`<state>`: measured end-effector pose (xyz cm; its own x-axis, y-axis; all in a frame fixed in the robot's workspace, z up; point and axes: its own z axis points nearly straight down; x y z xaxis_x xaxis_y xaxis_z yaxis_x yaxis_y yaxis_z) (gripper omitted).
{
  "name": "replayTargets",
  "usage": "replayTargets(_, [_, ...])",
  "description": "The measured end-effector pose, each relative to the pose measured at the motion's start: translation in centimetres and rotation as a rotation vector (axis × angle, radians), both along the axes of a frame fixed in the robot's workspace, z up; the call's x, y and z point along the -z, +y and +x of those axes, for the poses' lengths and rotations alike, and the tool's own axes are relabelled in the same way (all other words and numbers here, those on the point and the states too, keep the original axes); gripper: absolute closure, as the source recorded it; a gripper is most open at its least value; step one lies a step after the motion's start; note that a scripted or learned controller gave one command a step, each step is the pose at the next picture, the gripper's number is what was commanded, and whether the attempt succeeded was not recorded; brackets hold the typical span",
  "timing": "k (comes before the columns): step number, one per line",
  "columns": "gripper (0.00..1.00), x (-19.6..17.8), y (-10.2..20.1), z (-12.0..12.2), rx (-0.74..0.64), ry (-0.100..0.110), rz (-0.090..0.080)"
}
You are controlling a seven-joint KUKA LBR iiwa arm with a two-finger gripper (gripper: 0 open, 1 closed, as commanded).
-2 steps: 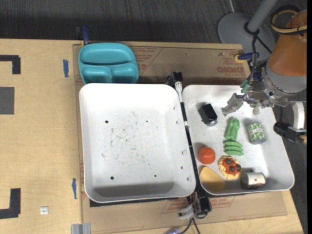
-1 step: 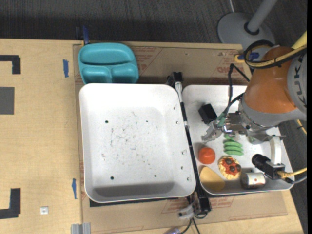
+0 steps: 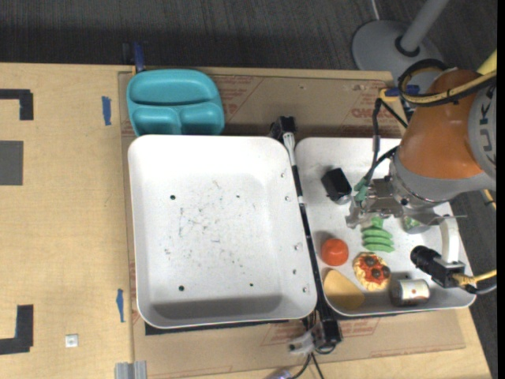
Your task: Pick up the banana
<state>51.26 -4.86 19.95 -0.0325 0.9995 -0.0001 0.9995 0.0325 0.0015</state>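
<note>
A yellow, wedge-like piece (image 3: pixel 343 286), which I take for the banana, lies at the front left corner of the right bin (image 3: pixel 312 152). It touches nothing but the bin wall and a small pizza-like toy (image 3: pixel 372 269) beside it. My gripper (image 3: pixel 369 214) hangs over the middle of the right bin, directly above a green ridged toy (image 3: pixel 378 236). It is well behind and to the right of the yellow piece. Nothing is seen held in it.
The right bin also holds a black block (image 3: pixel 336 184) at the back left, a red tomato-like ball (image 3: pixel 334 250) and a silver can (image 3: pixel 410 290) at the front. The left bin (image 3: pixel 213 227) adjoins it. A teal tray (image 3: pixel 175 101) sits behind the left bin.
</note>
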Motion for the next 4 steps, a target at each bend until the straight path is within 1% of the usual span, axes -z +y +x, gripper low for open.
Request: replayTargets(4, [1.0, -4.0, 0.0, 0.4, 0.001, -0.01, -0.002])
